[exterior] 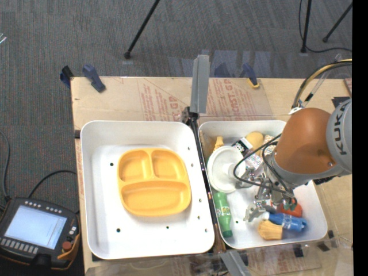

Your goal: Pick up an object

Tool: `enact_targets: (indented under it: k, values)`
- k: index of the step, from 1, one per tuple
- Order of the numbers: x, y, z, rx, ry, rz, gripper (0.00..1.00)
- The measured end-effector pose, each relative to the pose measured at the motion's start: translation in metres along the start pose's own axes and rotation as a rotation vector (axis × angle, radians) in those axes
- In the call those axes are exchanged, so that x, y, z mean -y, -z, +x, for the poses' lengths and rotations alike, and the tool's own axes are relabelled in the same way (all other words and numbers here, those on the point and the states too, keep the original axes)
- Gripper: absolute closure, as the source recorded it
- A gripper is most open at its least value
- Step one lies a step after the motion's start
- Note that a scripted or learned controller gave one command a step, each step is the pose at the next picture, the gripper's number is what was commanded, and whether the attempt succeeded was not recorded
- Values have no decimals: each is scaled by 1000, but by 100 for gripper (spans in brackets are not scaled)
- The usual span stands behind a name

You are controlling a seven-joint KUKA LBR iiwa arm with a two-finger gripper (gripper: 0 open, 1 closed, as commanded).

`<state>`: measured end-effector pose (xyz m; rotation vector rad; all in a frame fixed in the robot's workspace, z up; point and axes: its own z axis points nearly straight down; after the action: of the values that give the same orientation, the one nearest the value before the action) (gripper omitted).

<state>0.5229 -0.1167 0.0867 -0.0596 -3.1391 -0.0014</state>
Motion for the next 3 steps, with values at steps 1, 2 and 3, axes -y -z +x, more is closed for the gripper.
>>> enact_targets:
  k: [1,2,3]
  values:
    - [61,0,35,1,202,-1,0]
    - [59,9,34,0,206,-2,100]
    - [16,-1,37,0,162,-3,100]
